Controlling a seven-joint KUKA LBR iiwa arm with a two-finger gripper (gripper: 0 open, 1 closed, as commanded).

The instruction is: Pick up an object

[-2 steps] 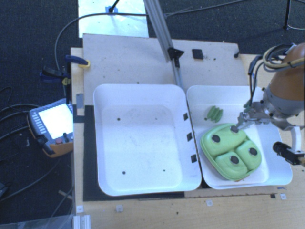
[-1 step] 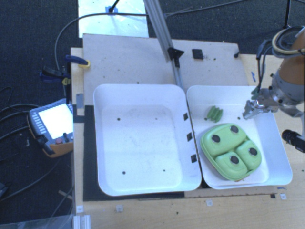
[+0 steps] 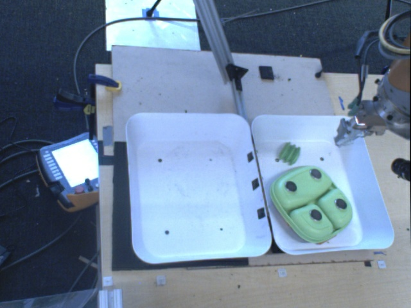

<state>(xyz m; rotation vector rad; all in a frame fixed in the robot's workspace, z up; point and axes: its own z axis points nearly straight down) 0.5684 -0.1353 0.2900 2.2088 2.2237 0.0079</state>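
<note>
Gripper (image 3: 345, 133) hangs over the far right corner of the right white bin (image 3: 372, 172); I cannot tell its state. Nothing is in it. A big green plastic toy with three bumps (image 3: 312, 204) lies in that bin, near a small green ridged piece (image 3: 288, 153).

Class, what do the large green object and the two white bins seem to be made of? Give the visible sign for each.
Large green object: probably moulded plastic or rubber, matte, judging by its rounded lobes and even colour. White bins: likely thin formed plastic, smooth with a slight sheen, with rounded corners and rolled rims.
</note>
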